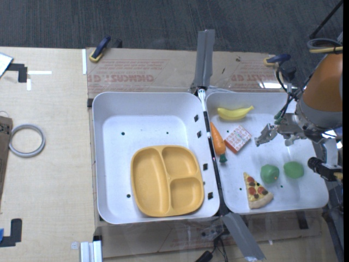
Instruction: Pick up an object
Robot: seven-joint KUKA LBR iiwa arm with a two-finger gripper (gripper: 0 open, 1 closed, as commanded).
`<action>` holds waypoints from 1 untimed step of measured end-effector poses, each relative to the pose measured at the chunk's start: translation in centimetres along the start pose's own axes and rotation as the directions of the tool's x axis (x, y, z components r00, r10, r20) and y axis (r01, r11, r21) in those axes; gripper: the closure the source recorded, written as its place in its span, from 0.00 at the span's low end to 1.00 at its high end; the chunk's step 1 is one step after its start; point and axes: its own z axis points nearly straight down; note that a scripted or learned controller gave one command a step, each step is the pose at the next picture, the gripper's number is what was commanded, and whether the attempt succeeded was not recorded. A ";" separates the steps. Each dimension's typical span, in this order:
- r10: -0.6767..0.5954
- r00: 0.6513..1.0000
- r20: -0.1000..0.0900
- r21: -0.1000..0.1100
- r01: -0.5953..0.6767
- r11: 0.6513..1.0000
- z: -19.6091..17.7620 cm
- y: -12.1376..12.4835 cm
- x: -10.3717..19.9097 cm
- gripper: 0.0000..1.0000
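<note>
Camera view gives me both bins. I see the gripper [266, 135] hanging over the right bin [322, 198], between the pink box [238, 138] on its left and two green pieces [282, 171] nearer me; how its hand is set I cannot tell. Banana [235, 112] lies far, carrot [217, 140] hugs the left wall, pizza slice [257, 190] near. The yellow tray [166, 180] rests in the left bin [109, 162]. Nothing looks held; I judge the pink box the likeliest target.

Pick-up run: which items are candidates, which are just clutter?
Job: yellow toy banana, orange toy carrot, red-and-white small box, two green round toys, toy pizza slice, gripper.
Lying about: yellow divided plate, grey tape roll, blue clamps.
</note>
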 end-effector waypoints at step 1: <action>0.080 0.997 -0.001 0.001 -0.080 0.997 4.4 -8.4 -1.7 0.00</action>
